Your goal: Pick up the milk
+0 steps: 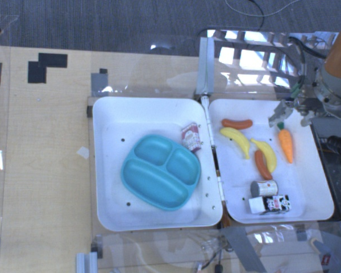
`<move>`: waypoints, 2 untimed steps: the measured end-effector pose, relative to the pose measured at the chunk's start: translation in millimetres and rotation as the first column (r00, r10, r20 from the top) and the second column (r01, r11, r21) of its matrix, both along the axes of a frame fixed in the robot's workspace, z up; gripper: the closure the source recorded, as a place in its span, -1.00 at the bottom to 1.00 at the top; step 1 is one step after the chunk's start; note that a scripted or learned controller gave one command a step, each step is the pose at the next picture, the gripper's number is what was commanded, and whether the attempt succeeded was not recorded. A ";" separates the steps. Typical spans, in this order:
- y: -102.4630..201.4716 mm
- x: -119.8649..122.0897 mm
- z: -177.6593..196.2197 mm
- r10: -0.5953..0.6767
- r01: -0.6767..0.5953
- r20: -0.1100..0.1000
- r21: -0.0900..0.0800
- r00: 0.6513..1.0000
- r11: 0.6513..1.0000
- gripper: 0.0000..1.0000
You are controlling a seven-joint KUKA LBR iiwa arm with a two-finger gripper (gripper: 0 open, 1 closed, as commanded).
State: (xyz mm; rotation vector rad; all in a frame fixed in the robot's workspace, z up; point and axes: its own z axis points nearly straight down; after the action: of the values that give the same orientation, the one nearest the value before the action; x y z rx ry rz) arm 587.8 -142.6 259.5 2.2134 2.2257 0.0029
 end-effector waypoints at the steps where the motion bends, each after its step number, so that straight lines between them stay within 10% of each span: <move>1: -4.5 -32.5 -11.3 -0.012 0.012 0.002 -0.001 1.000 1.000 -1.00; 2: -41.6 -73.7 -124.4 -0.065 0.065 -0.001 0.000 0.998 0.998 -1.00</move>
State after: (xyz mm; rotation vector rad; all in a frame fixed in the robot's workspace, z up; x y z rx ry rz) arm 514.1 -184.2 135.1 2.2850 2.1535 0.0019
